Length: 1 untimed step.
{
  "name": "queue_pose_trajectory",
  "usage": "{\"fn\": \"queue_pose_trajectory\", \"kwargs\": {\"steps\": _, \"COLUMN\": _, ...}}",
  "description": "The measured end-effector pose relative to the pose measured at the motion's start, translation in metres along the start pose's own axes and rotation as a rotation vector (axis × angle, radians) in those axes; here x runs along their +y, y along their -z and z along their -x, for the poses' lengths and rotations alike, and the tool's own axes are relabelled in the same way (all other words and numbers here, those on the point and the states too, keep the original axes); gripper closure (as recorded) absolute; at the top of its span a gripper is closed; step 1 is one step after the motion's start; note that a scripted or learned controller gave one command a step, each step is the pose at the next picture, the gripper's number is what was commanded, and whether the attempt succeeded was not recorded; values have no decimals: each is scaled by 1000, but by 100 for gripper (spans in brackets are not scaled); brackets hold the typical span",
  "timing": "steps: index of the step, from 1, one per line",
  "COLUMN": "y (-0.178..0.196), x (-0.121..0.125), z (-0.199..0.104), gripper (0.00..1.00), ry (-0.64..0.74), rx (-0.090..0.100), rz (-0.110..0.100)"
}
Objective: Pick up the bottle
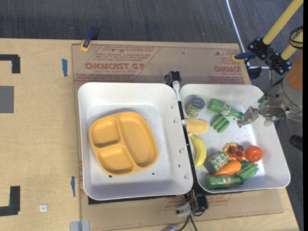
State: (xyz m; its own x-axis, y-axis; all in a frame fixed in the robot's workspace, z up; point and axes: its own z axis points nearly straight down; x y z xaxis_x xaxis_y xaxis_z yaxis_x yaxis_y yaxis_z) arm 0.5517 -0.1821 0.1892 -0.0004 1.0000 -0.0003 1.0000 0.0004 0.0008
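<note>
One green bottle (224,108) lies just off the tip of the pincer (248,117), which hangs low over the right bin (281,165), seemingly lined up for a grab, though I cannot tell its grip state.

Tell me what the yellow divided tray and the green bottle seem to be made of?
The yellow divided tray looks like moulded plastic: one even colour, rounded compartment edges, a soft matte sheen. The green bottle also looks plastic, with a smooth, uniformly bright surface like toy food, though it is too small to be sure.
</note>
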Motion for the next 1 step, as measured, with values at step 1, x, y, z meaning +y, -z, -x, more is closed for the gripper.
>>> {"fn": "queue_pose_trajectory", "kwargs": {"steps": 1, "y": -102, "x": 51, "z": -42, "gripper": 0, "ry": -123, "rx": 0, "rz": 6}}
